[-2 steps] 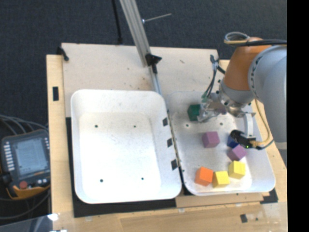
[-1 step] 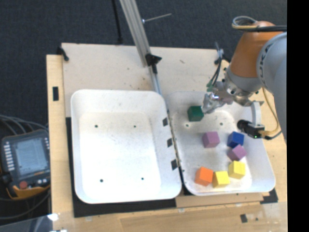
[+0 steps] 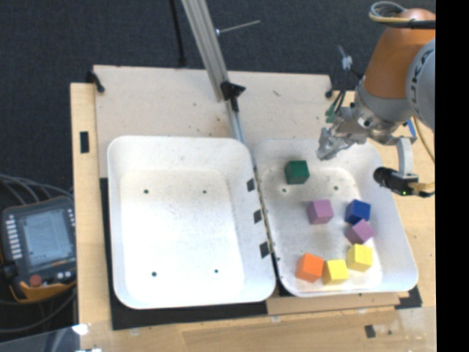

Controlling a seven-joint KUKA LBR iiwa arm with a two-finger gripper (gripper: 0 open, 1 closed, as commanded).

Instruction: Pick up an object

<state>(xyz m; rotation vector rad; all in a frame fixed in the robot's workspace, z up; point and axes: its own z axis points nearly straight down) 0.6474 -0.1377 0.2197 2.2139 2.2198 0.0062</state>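
The right bin [image 3: 388,270] holds several small blocks: a green cube [image 3: 297,171] near its far side, a purple block [image 3: 319,212], a blue block [image 3: 357,211], a second purple block [image 3: 360,231], two yellow blocks [image 3: 360,257] [image 3: 335,271] and an orange block [image 3: 310,267]. My gripper [image 3: 327,149] hangs over the far right part of that bin, to the right of and a little beyond the green cube. Nothing shows between its tips.
The left bin [image 3: 124,196] lies beside the right one. A slanted aluminium post [image 3: 209,42] rises behind the bins. A handheld pendant [image 3: 40,240] sits off the bench at the left. A black fitting [image 3: 399,180] sticks out near the right bin's right rim.
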